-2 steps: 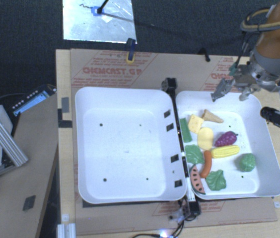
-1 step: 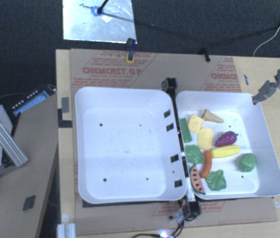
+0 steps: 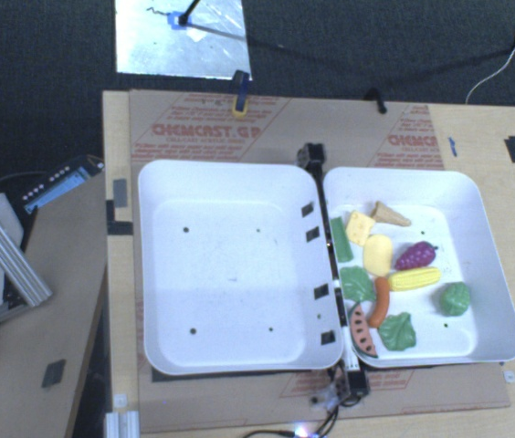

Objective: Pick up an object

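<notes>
Hand state: cannot tell from this view. The objects to pick lie in the right bin [image 3: 486, 245], clustered toward its left wall. They include purple grapes [image 3: 415, 255] touching the corn cob [image 3: 415, 279], a cheese wedge [image 3: 360, 227], an orange carrot [image 3: 381, 301], a watermelon slice [image 3: 363, 332] and a green piece [image 3: 455, 298] lying apart. The left bin [image 3: 230, 272] sits beside it on the worktop [image 3: 486, 135].

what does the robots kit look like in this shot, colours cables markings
Two shallow white bins, the left bin and the right bin, sit on a brown board printed with red lettering. Small black clips line the seam between them. A thin white cable trails over the dark floor at upper right.
</notes>
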Robot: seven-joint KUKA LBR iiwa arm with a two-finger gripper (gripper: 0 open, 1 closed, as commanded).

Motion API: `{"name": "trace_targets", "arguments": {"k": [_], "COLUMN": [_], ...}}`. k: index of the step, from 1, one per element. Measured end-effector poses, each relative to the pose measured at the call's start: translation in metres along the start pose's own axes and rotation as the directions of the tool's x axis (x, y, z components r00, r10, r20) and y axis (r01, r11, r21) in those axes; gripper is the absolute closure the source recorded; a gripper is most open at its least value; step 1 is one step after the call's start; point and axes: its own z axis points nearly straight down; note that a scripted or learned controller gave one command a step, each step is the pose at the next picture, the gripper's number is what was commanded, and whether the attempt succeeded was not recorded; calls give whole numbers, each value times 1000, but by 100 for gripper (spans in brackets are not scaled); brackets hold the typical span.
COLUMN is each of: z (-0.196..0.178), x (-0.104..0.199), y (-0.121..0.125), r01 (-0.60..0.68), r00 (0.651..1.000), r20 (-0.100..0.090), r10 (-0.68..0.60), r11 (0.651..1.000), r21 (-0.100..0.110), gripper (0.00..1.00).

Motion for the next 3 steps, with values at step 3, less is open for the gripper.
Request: {"name": "trace_targets", "arguments": {"k": [3], "z": [9], "x": [67], "y": [44], "r01": [3], "r00": [1000], "r20": [-8], "r10": [-2], "r11": [1000], "r21": [18], "gripper": [100]}}
